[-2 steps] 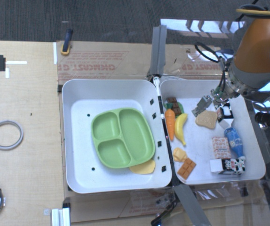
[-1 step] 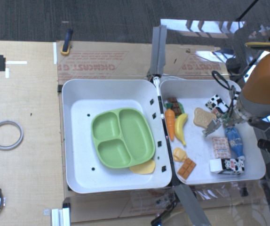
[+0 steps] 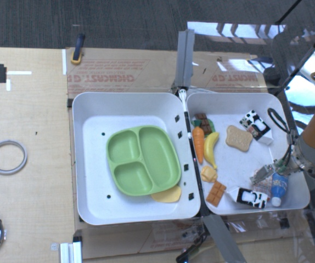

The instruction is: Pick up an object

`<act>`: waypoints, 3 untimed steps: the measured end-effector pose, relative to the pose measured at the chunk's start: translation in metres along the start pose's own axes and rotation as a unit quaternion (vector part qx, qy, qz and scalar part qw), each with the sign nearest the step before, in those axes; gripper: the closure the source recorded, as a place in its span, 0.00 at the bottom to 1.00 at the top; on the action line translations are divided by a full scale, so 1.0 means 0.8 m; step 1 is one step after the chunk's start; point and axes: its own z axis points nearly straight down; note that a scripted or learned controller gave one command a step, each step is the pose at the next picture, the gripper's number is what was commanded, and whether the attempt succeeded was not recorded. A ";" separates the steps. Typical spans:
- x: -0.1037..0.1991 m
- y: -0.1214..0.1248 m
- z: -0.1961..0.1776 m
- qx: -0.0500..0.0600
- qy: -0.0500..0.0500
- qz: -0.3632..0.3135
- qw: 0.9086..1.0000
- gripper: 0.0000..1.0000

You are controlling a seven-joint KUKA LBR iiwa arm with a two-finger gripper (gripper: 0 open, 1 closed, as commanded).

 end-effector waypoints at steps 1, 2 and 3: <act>-0.001 0.002 -0.011 -0.001 -0.001 0.000 1.000 1.00; 0.037 0.082 -0.154 0.001 -0.002 -0.016 1.000 1.00; 0.089 0.021 -0.165 0.002 -0.001 0.102 0.995 1.00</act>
